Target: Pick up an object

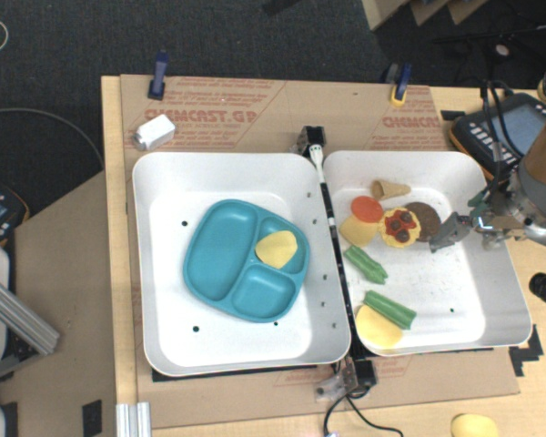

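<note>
Here we see a pale wood table (pixel 73 244) w/ a brown cardboard sheet (pixel 255 107) laid over it, printed in faded red lettering and pinned at the far edge by two blue clamps (pixel 158 74). A small white block (pixel 155 132) sits on the cardboard near the left clamp. Beyond the table the floor is dark carpet (pixel 209 16); some tan board-like shapes lean at top right.

Two shallow white bins sit side by side, touching along the middle. The left bin (pixel 164 326) holds a teal divided plate (pixel 241 260), and a yellow chip-like piece (pixel 277 248) lies in its upper right compartment.

The right bin (pixel 491 317) carries the toy food: a cone-shaped piece (pixel 390 189) at the back, a red round piece (pixel 366 209) just in front of it, a yellow piece (pixel 358 231) touching that, a brown disc (pixel 425 217) w/ a red-and-dark topped item (pixel 400 227) overlapping its left side. Nearer us lie a small green pod (pixel 366 263), then a bigger green piece (pixel 389 309) resting on a yellow round one (pixel 379 328) at the bin's front edge.

The arm comes in from the right, its gripper (pixel 448 232) low over the right bin, just beside the brown disc's right side. The fingers look slightly apart, w/ nothing between them.
</note>
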### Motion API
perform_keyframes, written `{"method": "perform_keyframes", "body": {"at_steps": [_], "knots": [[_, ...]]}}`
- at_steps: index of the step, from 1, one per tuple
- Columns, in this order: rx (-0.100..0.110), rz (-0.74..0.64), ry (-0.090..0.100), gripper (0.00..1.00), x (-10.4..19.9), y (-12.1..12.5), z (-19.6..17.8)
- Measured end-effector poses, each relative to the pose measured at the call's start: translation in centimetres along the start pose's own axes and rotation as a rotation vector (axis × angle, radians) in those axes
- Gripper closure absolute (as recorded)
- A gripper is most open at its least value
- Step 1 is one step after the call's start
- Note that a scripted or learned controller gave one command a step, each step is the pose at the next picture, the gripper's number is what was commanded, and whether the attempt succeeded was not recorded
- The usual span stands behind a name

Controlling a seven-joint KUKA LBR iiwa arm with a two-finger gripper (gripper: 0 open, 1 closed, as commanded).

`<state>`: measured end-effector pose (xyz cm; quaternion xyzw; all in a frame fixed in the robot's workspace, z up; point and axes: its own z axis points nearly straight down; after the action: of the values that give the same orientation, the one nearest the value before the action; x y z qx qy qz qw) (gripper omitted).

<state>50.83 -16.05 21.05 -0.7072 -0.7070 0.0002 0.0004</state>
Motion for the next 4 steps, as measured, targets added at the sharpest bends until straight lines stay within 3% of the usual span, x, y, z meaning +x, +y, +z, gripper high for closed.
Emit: {"method": "perform_keyframes", "body": {"at_steps": [1,2,3,4], "knots": [[-0.003,0.000,-0.001,1.00,0.0,0.1,-1.1],[-0.005,0.002,-0.004,1.00,-5.0,3.5,2.1],[0.000,0.004,0.000,1.00,-6.5,-3.2,-2.9],[-0.012,-0.008,-0.002,1.00,-0.2,-1.1,-11.4]]}}
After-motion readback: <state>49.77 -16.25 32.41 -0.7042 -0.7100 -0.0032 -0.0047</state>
